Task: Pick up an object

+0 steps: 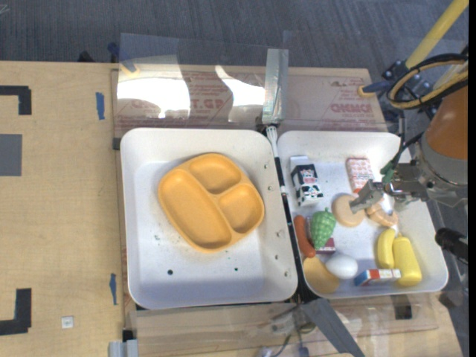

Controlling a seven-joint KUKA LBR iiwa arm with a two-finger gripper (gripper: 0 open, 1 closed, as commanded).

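I read no clear labels; red print on the far cardboard (327, 106) is illegible. The arm enters from the right, gripper (370, 196) over the right bin (431, 288) above a tan disc (346, 210). Claw state: cannot tell.

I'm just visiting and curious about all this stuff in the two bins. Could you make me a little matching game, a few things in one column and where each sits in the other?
Things:
1. orange divided plate
2. white egg
3. yellow banana
4. black-and-white carton

Places:
A. near the far edge of the right bin, close to the divider
B. by itself in the left bin
C. right bin, near its front edge, beside an orange slice
D. right bin, just left of a yellow bottle

Pairs: 1-B, 2-C, 3-D, 4-A
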